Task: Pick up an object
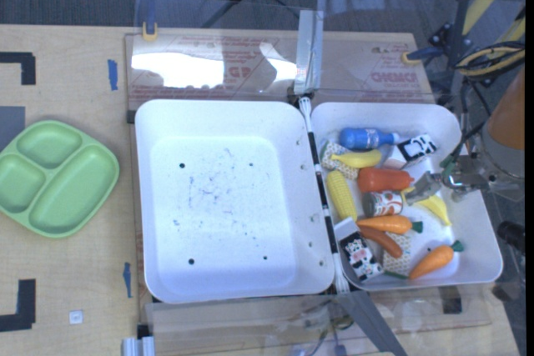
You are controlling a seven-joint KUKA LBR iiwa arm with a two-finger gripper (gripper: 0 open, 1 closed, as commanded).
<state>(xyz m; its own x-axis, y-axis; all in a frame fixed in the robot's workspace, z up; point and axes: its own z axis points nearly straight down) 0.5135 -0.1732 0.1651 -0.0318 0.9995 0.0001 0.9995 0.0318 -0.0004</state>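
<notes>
Gripper [434, 182] over right bin [476, 250], grip state indiscernible; blue bottle [367, 137] lying crosswise, label unreadable.

Bench [75, 54]: was a pale wooden top with black angular marks near its left edge and short blue tape strips.
Left bin [158, 129]: lay on the bench near the middle, white and shallow, with faint blue scribbles on its floor.
Right bin [480, 250]: sat just beside the left bin, their rims touching.
Green plate [54, 177]: a three-compartment plate that rested on the bench, well apart to the left of the bins.
</notes>
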